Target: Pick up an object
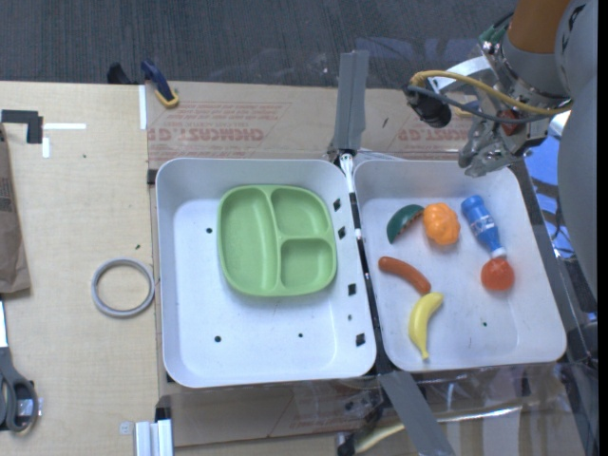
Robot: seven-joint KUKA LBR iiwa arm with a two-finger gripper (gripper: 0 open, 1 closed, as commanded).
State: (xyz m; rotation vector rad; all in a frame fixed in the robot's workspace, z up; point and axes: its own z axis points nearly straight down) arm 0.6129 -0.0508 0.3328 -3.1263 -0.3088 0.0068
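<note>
The right bin [532, 345] holds several toy items: a dark green piece [403, 220], an orange fruit [441, 224], a blue bottle [482, 224], a red tomato [497, 275], a brown sausage [406, 274] and a yellow banana [424, 324]. My gripper [482, 157] hangs over the bin's far right edge, above and behind the blue bottle, apart from every item. Nothing shows between its fingers.
The left bin [180, 331] carries a green divided plate [277, 239]. A grey ring [123, 286] lies on the bench to the left. Scissors [17, 402] sit at the lower left corner. A yellow cable [475, 81] loops off the wrist.
</note>
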